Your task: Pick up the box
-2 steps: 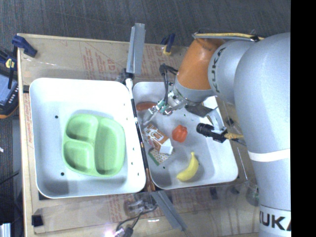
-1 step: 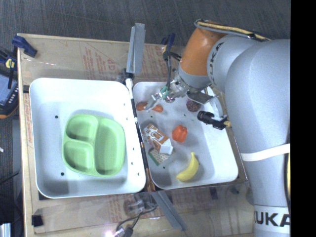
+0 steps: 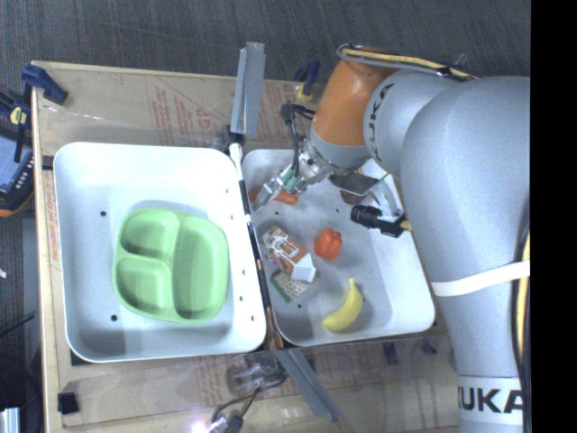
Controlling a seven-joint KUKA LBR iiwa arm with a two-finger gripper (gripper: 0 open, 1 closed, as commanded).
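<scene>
1. The left bin (image 3: 72, 242) holds a green divided plate (image 3: 171, 264).
2. The right bin (image 3: 401, 282) holds the box (image 3: 287, 253), a tomato (image 3: 328, 244) and a banana (image 3: 344, 307).
3. The box lies near the bin's left wall, its long axis diagonal.
4. My gripper (image 3: 288, 180) hovers at the bin's top-left corner; I cannot tell its grip.

I see two white bins (image 3: 81, 165) on a tan counter (image 3: 135, 106). Pale green divided tray (image 3: 171, 264) in the left one. In the right: yellow banana (image 3: 344, 307), red-orange pepper (image 3: 328, 243), box (image 3: 287, 252) printed brown, white and orange. Arm (image 3: 460, 179) is grey with an orange band (image 3: 347, 102).
</scene>
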